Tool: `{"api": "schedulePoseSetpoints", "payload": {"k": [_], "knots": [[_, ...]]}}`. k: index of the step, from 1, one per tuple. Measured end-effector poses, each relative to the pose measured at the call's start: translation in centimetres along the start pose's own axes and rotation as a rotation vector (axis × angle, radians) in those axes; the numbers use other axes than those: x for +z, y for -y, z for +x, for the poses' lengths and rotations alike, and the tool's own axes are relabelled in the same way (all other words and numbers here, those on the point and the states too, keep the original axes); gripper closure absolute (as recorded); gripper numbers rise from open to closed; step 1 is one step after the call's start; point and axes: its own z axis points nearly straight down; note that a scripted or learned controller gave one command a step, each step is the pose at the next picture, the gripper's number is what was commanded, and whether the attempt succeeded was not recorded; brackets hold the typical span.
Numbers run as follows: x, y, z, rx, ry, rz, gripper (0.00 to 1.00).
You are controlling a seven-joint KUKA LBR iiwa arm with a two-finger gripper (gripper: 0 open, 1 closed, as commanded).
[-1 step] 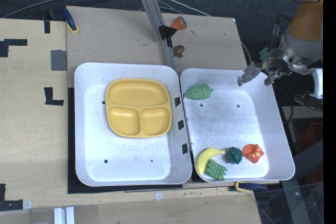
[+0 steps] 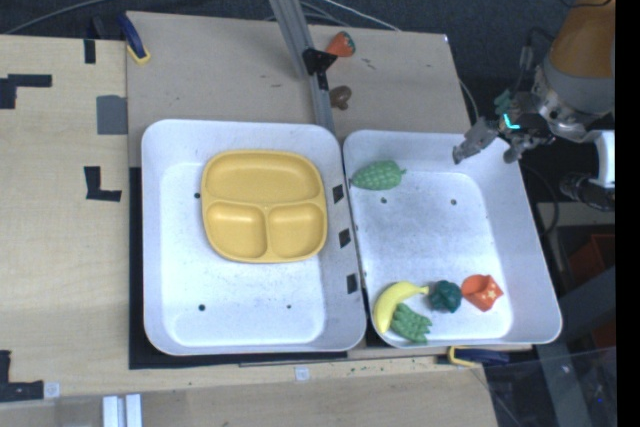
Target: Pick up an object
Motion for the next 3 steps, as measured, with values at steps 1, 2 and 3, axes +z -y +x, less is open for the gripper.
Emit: {"api": "schedulePoseSetpoints", "payload": {"k": [1,2,3], "knots": [[5.1,0.9,0.6,0.001,-0.001,0.005,0.0],[11.5,0.9,0.4,0.001,-0.001,0.006,0.0],[14.5,0.9,0.5,0.001,0.001,0.0,0.0]]}}
